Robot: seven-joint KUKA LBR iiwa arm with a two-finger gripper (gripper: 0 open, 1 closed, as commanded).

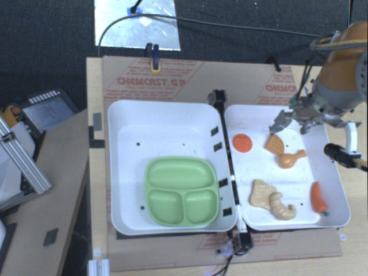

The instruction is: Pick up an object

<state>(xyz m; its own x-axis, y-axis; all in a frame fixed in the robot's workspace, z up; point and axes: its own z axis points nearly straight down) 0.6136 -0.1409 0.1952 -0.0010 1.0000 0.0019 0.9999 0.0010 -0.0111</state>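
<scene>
Arm: the grey arm [345, 68] with its orange band comes in from the right and hangs over the far part of the right bin.
Gripper: the gripper [292, 123] sits low over the right bin's far end, its two fingers spread apart with nothing between them; one fingertip [278, 126] points down just beyond the orange wedge.
Right bin: the white bin [333, 217] holds five small food toys.
Orange wedge: a waffle-like piece [275, 145] lies just near of the gripper, close to it but not gripped.
Drumstick: an orange-brown drumstick [291, 157] lies just right and near of the wedge.
Red disc: a round red slice [242, 143] rests at the bin's left side, apart from the wedge.
Beige pieces: two tan lumps [271, 199] lie touching each other in the near half.
Carrot: an orange carrot [318, 198] lies along the right wall.
Left bin: the white bin [155, 119] holds a green divided tray [181, 190] in its near half.
</scene>
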